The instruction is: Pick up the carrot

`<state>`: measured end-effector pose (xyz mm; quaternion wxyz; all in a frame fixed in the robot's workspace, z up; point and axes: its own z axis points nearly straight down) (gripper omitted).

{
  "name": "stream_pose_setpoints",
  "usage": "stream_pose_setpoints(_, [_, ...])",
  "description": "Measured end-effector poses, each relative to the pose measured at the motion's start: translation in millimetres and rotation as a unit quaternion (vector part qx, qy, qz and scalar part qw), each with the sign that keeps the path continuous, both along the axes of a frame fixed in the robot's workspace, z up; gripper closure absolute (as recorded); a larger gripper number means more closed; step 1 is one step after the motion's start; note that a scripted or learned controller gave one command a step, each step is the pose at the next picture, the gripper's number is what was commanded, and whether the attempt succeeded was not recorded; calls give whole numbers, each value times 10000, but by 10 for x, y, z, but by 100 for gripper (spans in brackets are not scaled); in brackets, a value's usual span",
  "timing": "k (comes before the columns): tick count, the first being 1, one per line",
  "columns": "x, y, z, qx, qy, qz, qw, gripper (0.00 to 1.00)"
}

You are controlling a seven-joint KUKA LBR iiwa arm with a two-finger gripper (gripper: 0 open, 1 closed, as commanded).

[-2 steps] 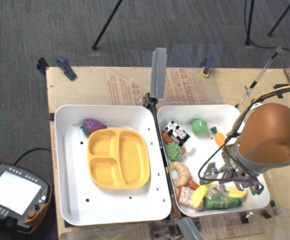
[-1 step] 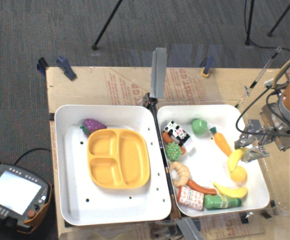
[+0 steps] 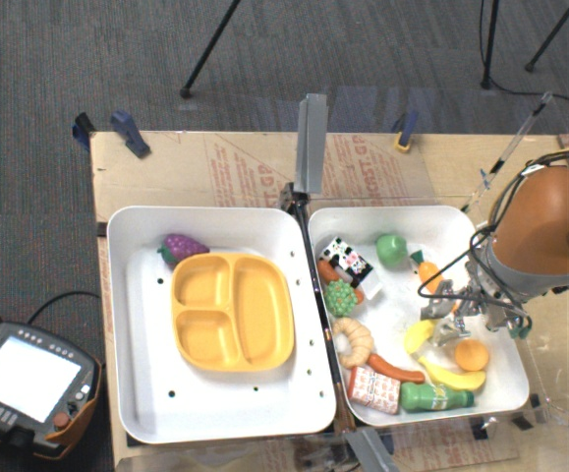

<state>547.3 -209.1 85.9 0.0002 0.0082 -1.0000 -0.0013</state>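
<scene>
claw (image 3: pixel 448 315): low in the right bin (image 3: pixel 461 219), grip state cannot be told
carrot (image 3: pixel 426 273): one, just up-left of claw, long axis diagonal, green end toward upper left
nearby: one orange (image 3: pixel 472 355), one banana (image 3: pixel 451 375)
bins: two

Before me I count two white bins: a left bin (image 3: pixel 132 362) and a right bin (image 3: pixel 441 216). In the left one I see one yellow divided plate (image 3: pixel 233 310) and one bunch of purple grapes (image 3: pixel 182 248). In the right one I count one carrot (image 3: pixel 426 275), one banana (image 3: pixel 452 375), one orange (image 3: pixel 472 355), one green bottle (image 3: pixel 434 398), one sausage (image 3: pixel 394 368) and one black-and-white carton (image 3: pixel 347 260).
</scene>
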Motion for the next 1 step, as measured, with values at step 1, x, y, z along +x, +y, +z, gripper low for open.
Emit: stream_pose_setpoints(1, [-281, -34, 1192, -34, -67, 231, 9997, 100])
